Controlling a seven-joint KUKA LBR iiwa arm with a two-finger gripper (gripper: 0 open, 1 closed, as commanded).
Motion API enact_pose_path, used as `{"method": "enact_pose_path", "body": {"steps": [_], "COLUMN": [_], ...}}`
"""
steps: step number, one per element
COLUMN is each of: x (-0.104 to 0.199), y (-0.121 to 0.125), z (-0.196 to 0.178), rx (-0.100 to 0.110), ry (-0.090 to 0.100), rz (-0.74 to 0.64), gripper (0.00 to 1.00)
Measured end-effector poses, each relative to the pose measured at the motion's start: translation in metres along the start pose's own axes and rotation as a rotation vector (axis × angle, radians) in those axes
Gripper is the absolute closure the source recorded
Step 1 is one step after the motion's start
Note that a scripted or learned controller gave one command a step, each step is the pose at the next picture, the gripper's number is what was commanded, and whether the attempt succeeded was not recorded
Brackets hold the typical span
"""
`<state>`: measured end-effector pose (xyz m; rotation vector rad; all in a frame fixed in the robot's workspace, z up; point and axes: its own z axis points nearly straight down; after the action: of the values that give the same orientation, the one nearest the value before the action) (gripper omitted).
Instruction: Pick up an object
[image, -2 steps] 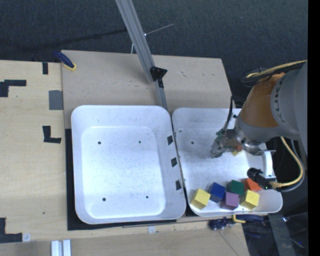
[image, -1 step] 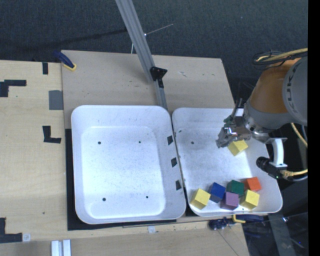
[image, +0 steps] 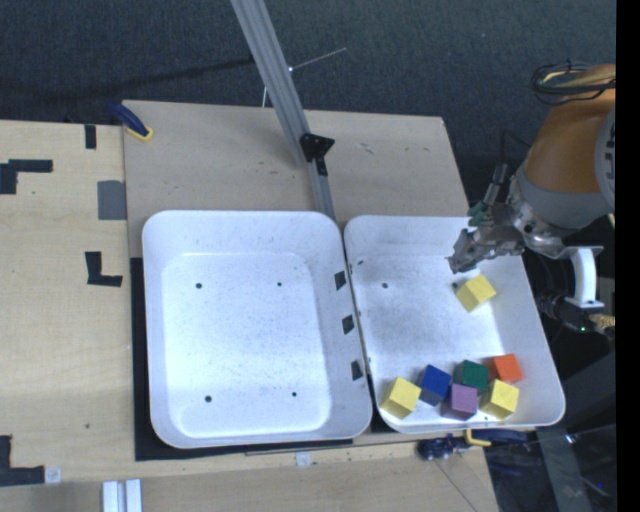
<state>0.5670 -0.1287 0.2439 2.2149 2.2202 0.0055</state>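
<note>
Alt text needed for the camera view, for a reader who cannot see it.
The gripper hovers over the right bin, just above a lone yellow block. Six more blocks cluster at that bin's near edge: yellow, blue, green, purple, orange, yellow. The left bin lies alongside.

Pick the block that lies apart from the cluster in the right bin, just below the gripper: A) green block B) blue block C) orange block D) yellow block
D: a lone yellow block lies in the right bin just under the gripper, while the blue block, green block and orange block crowd the near edge.
</note>
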Motion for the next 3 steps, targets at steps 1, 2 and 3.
{"method": "enact_pose_path", "body": {"steps": [1,2,3], "x": [0.001,0.052,0.095], "y": [0.001,-0.014,-0.022], "z": [-0.011,-0.016,-0.011], "rx": [0.006,0.007,0.009], "ry": [0.002,0.003,0.002], "rz": [0.001,-0.003,-0.003], "gripper": [1.0,1.0,1.0]}}
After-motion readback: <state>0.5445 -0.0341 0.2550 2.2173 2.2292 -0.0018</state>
